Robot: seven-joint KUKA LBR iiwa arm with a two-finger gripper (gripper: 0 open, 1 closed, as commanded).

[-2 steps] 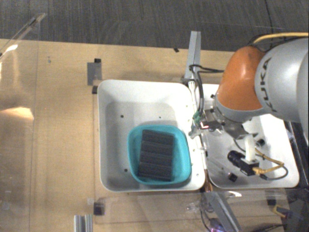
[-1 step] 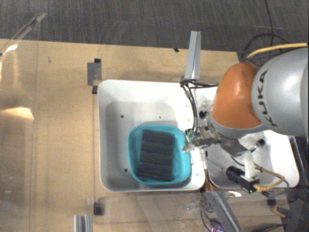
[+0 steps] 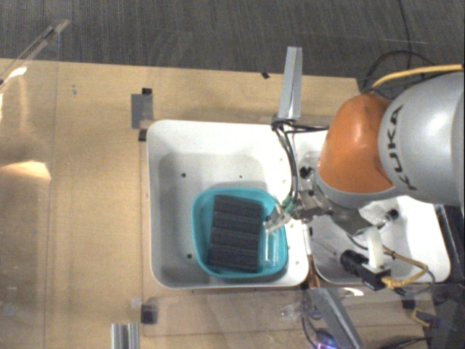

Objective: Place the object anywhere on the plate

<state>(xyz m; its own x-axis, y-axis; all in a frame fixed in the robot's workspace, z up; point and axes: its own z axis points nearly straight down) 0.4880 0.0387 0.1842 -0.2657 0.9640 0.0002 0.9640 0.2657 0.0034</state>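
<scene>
A teal plate lies in the front right part of the left bin. On the plate rests a dark ribbed rectangular block, lying flat and covering most of its middle. My gripper hangs over the plate's right rim, just right of the block's upper right corner. The view is too small there to tell whether it touches the block. The arm's orange band and grey wrist hide the space between the two bins.
The right bin is mostly covered by the arm. A grey upright post stands behind the bins. Cables and a black connector hang below the wrist. Wooden bench surrounds the bins.
</scene>
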